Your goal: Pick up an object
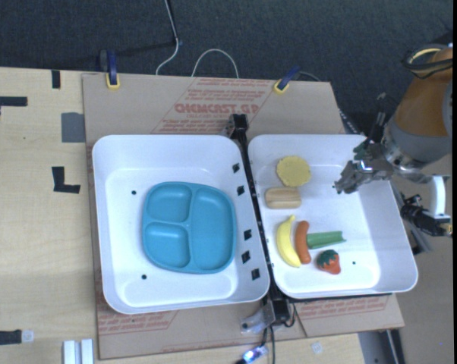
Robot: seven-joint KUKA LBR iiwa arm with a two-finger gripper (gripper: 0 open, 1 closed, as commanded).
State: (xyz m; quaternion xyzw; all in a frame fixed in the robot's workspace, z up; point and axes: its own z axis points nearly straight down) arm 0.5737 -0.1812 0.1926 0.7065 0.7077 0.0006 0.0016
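The right bin (380, 237) holds toy food. A yellow round piece (293, 171) lies near its back left, with a tan bun-shaped piece (282, 198) just in front of it. Further forward sit a yellow banana (288, 243), an orange-red sausage (302, 241), a green piece (324, 239) and a small red strawberry (329, 262). My gripper (350, 180) hangs over the bin's right part, to the right of the round piece and apart from every item. Nothing shows between its dark fingers.
The left bin (115, 203) holds a blue divided plate (189, 227). Both bins rest on a cardboard sheet (213, 105) clamped at the back. A black divider (247, 203) runs between the bins. The arm (426, 120) comes in from the right.
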